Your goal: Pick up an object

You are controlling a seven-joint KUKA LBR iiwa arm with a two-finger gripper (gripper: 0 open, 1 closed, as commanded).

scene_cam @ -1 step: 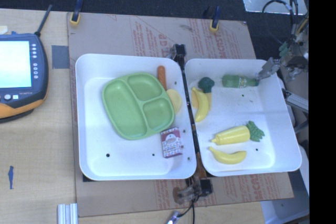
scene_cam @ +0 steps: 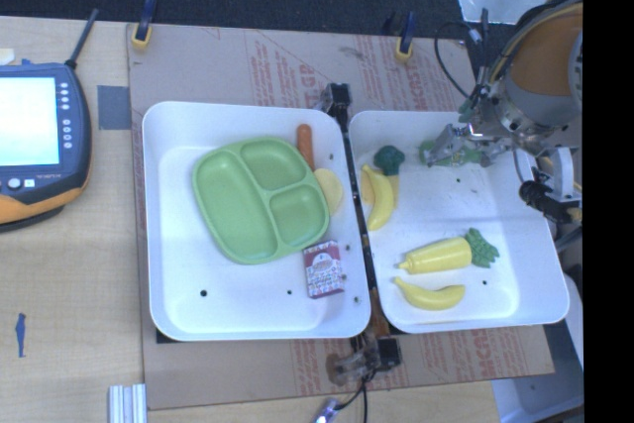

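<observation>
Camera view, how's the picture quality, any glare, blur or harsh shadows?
Camera view: even, soft light with faint shadows; the left bin and right bin look bright, nearly washed out; the green plate and yellow corn are fairly sharp; the pincer near the right bin's far wall is small and blurry.

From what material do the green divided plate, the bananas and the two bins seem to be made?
Green divided plate: probably moulded plastic, one flat colour with a soft sheen and rounded compartment edges.
Bananas: likely plastic toy food, with an even yellow, smooth skin and no marks.
Left bin and right bin: seemingly thin white plastic with a glossy finish and rounded corners.
</observation>
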